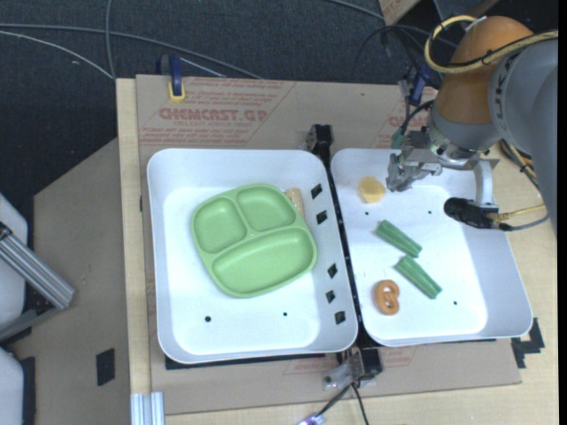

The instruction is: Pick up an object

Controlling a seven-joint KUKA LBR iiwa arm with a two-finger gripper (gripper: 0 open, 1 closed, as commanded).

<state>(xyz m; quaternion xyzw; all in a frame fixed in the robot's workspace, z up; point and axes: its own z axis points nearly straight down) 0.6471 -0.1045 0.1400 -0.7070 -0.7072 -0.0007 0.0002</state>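
One yellow piece point(372, 189), beside claw point(400, 177)

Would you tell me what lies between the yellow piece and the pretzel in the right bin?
In the camera view, two green sticks lie between the yellow piece and the pretzel.

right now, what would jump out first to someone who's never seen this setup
The green divided plate lying in the left bin draws the eye first, big and bright against the white. Next comes the grey arm with its orange band, its hand low over the far end of the right bin, close beside a small yellow piece. Nearer the camera in that bin lie two green pieces and a small orange pretzel-like item.
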